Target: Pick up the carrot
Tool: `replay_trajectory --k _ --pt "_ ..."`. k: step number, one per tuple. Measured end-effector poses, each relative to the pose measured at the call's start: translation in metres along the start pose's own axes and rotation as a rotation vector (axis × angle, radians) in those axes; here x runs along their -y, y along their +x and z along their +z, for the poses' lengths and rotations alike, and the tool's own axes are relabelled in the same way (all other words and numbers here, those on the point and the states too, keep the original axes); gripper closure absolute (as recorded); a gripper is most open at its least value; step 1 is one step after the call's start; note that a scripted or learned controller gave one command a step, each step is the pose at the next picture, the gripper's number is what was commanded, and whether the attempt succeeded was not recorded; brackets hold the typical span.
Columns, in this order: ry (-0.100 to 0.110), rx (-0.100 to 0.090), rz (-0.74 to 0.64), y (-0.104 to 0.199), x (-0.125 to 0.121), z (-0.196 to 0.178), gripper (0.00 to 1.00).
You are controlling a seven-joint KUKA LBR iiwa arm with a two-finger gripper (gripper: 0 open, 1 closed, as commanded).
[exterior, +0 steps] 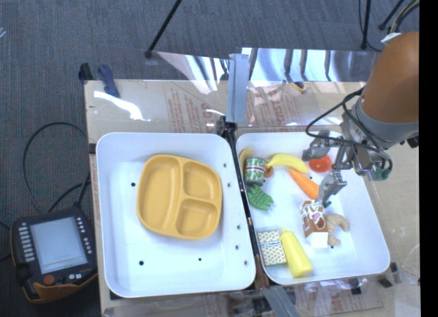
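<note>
Camera view: two white bins sit side by side. The left bin (116, 268) carries a yellow divided plate (180, 196). The right bin (366, 254) holds the clutter, so the arm (390, 83) reaches there. The gripper (331, 189), fingers spread and holding nothing, hangs beside the carrot (303, 183), which lies between banana (287, 163) and tomato (319, 165).

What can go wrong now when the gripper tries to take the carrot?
1. The carrot lies close between the banana, the tomato and the small carton; the gripper may bump or take one of them.
2. The carrot lies at a slant, so it may slip away.
</note>
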State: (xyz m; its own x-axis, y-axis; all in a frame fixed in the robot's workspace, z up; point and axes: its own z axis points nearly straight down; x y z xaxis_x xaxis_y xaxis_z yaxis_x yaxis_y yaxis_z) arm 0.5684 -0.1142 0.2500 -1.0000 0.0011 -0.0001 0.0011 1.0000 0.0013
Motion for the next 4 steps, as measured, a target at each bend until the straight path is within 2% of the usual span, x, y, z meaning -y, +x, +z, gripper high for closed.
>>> replay_trajectory --k 1,2,3,4 --pt "-0.001 -0.005 0.097 -0.024 0.018 0.166 0.0" --pt "-0.001 0.003 0.09 -0.027 0.015 0.152 1.0" --pt "-0.001 0.014 0.125 -0.01 -0.044 0.056 1.0" --pt "-0.001 -0.003 -0.252 0.033 -0.017 0.103 1.0"
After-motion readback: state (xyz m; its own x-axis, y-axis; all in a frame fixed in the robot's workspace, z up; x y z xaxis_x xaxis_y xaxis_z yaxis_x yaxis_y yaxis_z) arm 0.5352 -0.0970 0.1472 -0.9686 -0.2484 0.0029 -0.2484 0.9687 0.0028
